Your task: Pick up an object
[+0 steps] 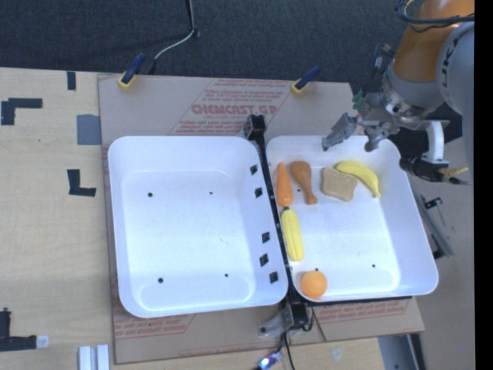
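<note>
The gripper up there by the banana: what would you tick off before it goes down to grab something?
1. Fingers spread: ok, gripper is open, holding nothing.
2. Target under it: not ok, it hangs over the right bin's far rim, up-left of the banana.
3. Banana free to grab: not ok, touching the bread slice.
4. Easier picks: ok, orange sits alone.
5. Height above bin: cannot tell.

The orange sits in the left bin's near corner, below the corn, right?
Not quite: the orange sits in the right bin, in its near corner below the corn. The camera view shows this.
</note>
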